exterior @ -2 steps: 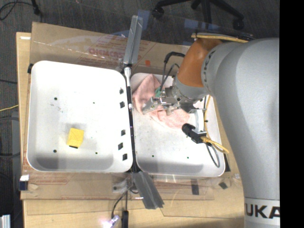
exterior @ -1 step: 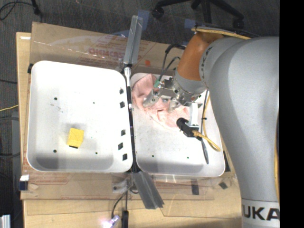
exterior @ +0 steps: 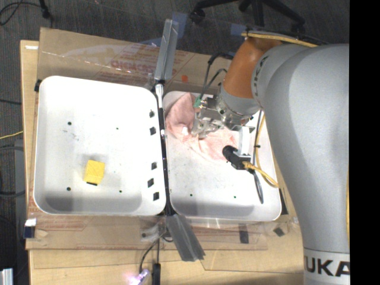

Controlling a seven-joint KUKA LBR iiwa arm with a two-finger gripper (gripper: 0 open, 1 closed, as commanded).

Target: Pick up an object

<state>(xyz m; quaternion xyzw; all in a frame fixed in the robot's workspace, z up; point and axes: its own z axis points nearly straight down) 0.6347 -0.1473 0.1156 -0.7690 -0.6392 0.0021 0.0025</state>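
Cloth (exterior: 181, 119): a crumpled pink piece lying in the upper left part of the right bin (exterior: 208, 203), close against the divider between the two bins, with a fold trailing toward the bin's middle. The pincer (exterior: 200, 125) is lowered onto the cloth's right half, its metal body touching or nearly touching the fabric; whether its fingers are spread or pressed together cannot be told, as the wrist housing and the fabric hide the tips, and no part of the cloth is seen clearly caught between them. Above the pincer rises the wrist, then the orange band (exterior: 243, 70), then the broad grey arm (exterior: 309, 135), which fills the right side of the frame and covers the right bin's right edge. Just below and right of the pincer, a black fitting (exterior: 233, 155) and a yellow cable (exterior: 264, 174) hang over the bin floor. Left bin (exterior: 59, 100): a small yellow block (exterior: 94, 172) rests on the floor in its lower left part, well apart from the cloth. Both bins sit side by side on the desk (exterior: 89, 55), a brown board under a clear sheet. Chair legs (exterior: 249, 2) on dark carpet show at the top of the frame.
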